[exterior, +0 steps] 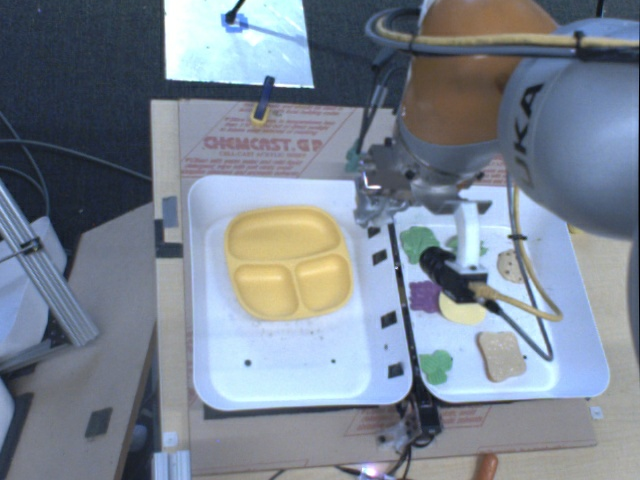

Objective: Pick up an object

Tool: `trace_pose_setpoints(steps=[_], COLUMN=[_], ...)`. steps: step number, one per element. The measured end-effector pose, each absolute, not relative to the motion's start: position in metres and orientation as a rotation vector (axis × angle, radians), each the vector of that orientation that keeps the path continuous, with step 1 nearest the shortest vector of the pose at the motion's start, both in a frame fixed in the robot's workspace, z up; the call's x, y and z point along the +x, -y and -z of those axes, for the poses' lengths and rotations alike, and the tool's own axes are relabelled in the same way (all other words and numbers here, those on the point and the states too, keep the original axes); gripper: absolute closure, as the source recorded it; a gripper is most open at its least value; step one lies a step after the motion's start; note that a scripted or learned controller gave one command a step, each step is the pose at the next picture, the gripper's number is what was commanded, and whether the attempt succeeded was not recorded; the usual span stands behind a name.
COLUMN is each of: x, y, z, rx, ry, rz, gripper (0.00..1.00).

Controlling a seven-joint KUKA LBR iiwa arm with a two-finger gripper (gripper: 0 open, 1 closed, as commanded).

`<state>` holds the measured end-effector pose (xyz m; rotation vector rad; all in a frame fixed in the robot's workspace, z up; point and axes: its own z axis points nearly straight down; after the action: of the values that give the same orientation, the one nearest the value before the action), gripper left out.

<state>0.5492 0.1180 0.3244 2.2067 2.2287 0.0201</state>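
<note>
From the camera above the bench, my gripper (pixel 370 211) hangs at the far end of the seam between the two bins, just over the top left corner of the right bin (pixel 585 363). I cannot tell whether it is released or clenched, and I see nothing held in it. My arm (pixel 565 118) comes in from three o'clock, with its orange band (pixel 470 58) at about one o'clock from the gripper.

Most of the things I could pick up lie in the right bin. A green leaf (pixel 418 240) is near the gripper, at its four o'clock. At six o'clock from the leaf is a purple piece (pixel 424 295), and a yellow round slice (pixel 462 314) touches it at its four o'clock. A cookie (pixel 508 266) lies at three o'clock from the leaf, well apart from it. A slice of bread (pixel 500 355) is at five o'clock from the yellow slice. A green floret (pixel 435 366) sits by the seam, at nine o'clock from the bread.

The left bin (pixel 215 368) holds a yellow plate (pixel 288 263) with three compartments. It lies flat at eight o'clock from my gripper.

Both bins rest on a cardboard sheet (pixel 260 143) with red lettering. A small blue and yellow marker (pixel 263 101) lies at the sheet's far edge.
</note>
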Motion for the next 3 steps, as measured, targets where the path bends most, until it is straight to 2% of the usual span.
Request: trace_pose_setpoints(steps=[1,2,3], x=[0.549,0.550,0.607], y=[-0.115,-0.049,-0.067], z=[-0.317,-0.181,-0.185], rx=[2.216,2.232,2.213], ry=[-2.226,-2.218,-2.224], rz=[-0.002,0.016,-0.007], gripper=[0.00,0.00,0.00])
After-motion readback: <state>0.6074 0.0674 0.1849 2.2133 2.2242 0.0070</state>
